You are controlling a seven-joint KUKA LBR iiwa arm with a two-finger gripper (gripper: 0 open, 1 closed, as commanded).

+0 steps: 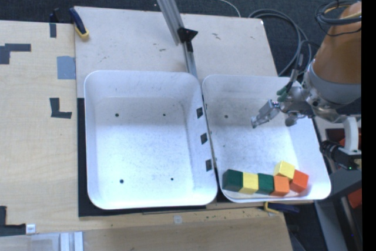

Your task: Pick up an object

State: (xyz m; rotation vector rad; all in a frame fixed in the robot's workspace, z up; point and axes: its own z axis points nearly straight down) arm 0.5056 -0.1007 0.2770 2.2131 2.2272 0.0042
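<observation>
the row of coloured blocks is crammed against the right bin's wall at six o'clock, so the gripper, hanging apart at twelve o'clock of them, jaws slightly parted on nothing, may jam a finger on wall or neighbour.

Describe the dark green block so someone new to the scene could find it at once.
Look at the right-hand bin, the one under the gripper. Along its near wall runs a row of small coloured blocks. The dark green block is the leftmost in that row, with a yellow block right beside it; it is darker than the other green block further along.
</observation>
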